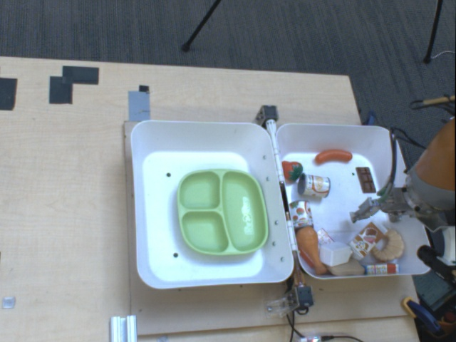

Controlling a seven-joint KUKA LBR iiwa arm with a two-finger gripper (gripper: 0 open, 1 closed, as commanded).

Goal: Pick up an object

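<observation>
Camera view: arm reaching from right, tool low over right bin.

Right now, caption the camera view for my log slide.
Hand hovers over the right bin of toy food; green divided plate sits in the left bin.

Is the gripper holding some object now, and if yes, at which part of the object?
It cannot be told. The gripper is low in the right bin, just above a small printed packet, but no object is seen between its tips.
</observation>
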